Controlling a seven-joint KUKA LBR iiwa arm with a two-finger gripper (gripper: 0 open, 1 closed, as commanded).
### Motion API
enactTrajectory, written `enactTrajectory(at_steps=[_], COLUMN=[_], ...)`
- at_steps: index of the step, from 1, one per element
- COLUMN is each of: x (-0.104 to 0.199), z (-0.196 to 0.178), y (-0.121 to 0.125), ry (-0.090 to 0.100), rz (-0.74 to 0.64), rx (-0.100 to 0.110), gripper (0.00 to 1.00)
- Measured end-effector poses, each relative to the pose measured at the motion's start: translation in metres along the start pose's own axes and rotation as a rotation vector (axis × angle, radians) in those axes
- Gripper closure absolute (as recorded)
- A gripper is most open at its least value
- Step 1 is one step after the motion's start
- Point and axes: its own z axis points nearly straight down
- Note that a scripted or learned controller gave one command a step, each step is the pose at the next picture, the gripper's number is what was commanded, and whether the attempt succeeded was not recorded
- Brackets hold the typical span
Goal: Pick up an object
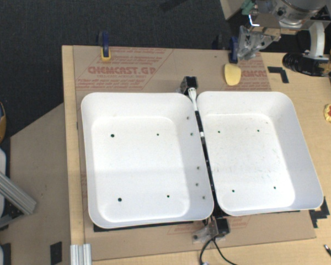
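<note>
The brown cardboard-covered tabletop (154,65) carries two shallow white plastic bins (99,148). My fingers (247,47) hang upper right, whether parted I cannot tell, just above a small yellow rounded lump (232,74); I judge it may roll away.

Small pale-yellow object (232,74) lies on bench just behind right bin's back rim (243,94).

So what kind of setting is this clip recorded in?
Most likely a robotics lab test bench, not a home or a factory line. Two shallow white plastic bins sit side by side on a cardboard-covered bench held by a blue clamp, with the grey arm's gripper above a small yellow object.
</note>
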Motion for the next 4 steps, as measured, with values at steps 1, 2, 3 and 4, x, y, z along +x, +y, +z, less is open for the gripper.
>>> enactTrajectory(at_steps=[1,2,3,4], x=[0.103,0.050,0.143,0.105], z=[0.072,0.039,0.119,0.074], y=[-0.036,-0.037,-0.001,-0.001], ry=[0.005,0.003,0.005,0.004], rz=[-0.012,-0.003,-0.011,-0.005], rx=[0.017,0.004,0.008,0.005], gripper=[1.00,1.00,1.00,1.00])
